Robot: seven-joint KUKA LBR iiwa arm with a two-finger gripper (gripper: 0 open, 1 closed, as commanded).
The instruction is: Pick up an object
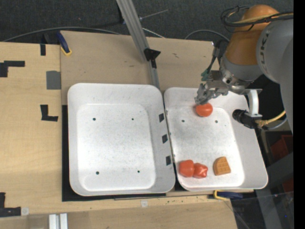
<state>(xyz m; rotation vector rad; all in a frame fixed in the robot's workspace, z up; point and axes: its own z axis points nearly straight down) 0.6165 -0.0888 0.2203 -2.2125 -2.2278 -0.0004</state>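
A smooth round red ball (204, 110) sits just below the gripper (203, 98); finger spacing unclear, tips blurred.

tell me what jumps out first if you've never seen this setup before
The grey and orange arm reaching in from the right draws the eye first, its gripper poised right over a round red-orange object near the far end of the right bin. Next come the bright pieces at that bin's near edge: two red lumps touching each other and a tan waffle-like piece beside them. The left bin is a broad white expanse next to it.
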